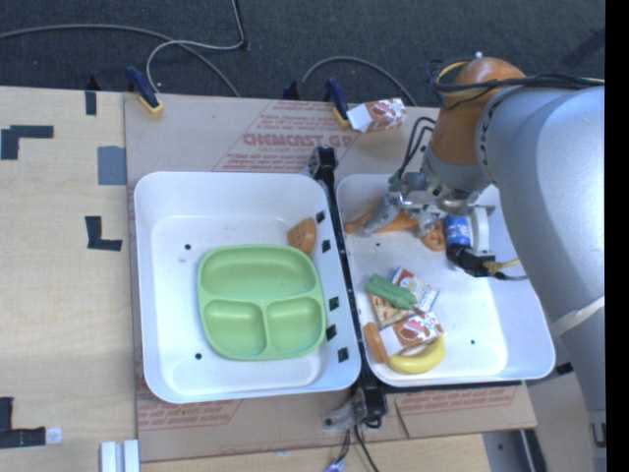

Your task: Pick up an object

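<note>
The grey arm with its orange band (470, 116) enters from the right and bends down over the far end of the right bin (511, 357). The gripper (401, 207) sits low at that bin's far left part, just above the floor, with an orange object (393, 224) lying directly beneath and beside it; whether the pincer is released or clenched cannot be told from this angle, and nothing is visibly held between its tips. A small blue item (457, 231) lies just right of the gripper, near a black cable. Toward the near end of the right bin a cluster rests together: a green piece (386, 289), a red-and-white packet (415, 328), a second small packet (413, 287) and a yellow banana (418, 358) touching the packet's lower edge. The left bin (162, 293) carries a green divided tray (261, 299) lying flat near its centre, and an orange chunk (304, 233) sits just beyond the tray's far right corner, close to the divider between the bins. A red-and-white wrapper (377, 114) lies on the cardboard behind the bins
</note>
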`<state>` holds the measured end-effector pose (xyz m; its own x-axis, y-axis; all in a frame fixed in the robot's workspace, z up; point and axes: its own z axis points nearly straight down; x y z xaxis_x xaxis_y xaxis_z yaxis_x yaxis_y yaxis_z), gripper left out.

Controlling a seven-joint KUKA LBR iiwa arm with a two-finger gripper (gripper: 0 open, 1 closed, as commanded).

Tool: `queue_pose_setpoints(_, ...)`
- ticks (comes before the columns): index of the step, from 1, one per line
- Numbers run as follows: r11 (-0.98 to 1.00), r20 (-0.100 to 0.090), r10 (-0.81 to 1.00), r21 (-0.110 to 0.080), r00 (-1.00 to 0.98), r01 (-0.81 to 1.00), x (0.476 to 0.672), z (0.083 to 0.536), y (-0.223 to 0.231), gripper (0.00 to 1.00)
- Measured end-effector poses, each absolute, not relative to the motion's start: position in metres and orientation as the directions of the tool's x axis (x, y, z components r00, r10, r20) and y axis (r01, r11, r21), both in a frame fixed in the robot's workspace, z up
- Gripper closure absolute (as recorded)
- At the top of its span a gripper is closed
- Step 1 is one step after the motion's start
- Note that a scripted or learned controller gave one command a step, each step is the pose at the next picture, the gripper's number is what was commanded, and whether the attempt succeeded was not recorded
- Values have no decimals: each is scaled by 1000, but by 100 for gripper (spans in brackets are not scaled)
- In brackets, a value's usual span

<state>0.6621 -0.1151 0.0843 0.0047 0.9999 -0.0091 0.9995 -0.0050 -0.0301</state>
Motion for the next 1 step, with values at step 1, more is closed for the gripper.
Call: queue_pose_setpoints(1, -8, -6, 1000, -28, 8, 1000, 662, 83, -107, 0)
